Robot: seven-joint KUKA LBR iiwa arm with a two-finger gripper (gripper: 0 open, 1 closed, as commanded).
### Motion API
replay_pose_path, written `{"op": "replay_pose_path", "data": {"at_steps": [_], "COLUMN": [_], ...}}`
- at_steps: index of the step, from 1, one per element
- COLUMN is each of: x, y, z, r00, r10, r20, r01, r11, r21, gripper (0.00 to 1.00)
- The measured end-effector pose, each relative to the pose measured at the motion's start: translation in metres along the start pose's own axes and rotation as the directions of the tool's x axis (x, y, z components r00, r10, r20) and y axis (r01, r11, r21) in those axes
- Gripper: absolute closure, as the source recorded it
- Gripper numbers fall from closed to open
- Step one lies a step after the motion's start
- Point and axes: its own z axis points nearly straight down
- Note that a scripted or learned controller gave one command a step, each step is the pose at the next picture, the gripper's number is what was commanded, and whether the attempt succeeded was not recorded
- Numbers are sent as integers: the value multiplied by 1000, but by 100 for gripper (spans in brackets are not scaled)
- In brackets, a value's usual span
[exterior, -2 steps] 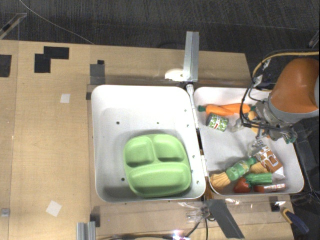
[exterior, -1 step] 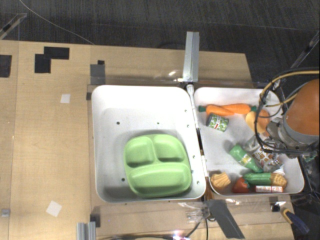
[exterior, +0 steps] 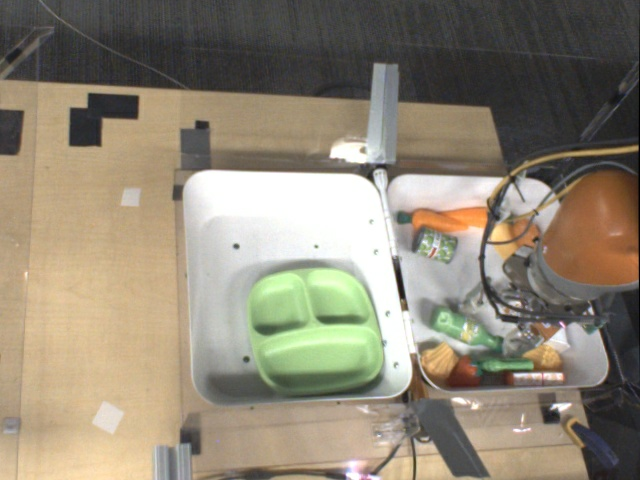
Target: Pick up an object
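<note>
My arm's orange wrist band (exterior: pixel 598 230) hangs over the right side of the right bin (exterior: pixel 440 190). Below it my gripper (exterior: pixel 533 324) reaches down into the bin's near right part, largely hidden by the wrist and cables. Close around it lie a green bottle (exterior: pixel 464 327), a tan bread-like piece (exterior: pixel 437 356), a red item (exterior: pixel 463 372) and a green and red stick (exterior: pixel 512 369). Farther back lie an orange carrot (exterior: pixel 453 217) and a small green can (exterior: pixel 436 245). I see no object lifted.
The left bin (exterior: pixel 230 218) holds a green compartment plate (exterior: pixel 315 330) at its near side. A grey metal post (exterior: pixel 383 118) stands behind the divider between the bins. Black cables (exterior: pixel 500 218) loop beside the wrist. Wooden bench surface (exterior: pixel 90 288) lies to the left.
</note>
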Motion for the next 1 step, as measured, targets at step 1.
{"op": "replay_pose_path", "data": {"at_steps": [1], "x": [-45], "y": [30], "z": [-1], "r00": [969], "r10": [-248], "r20": [-4], "r01": [248], "r11": [969], "r21": [6], "gripper": [0]}}
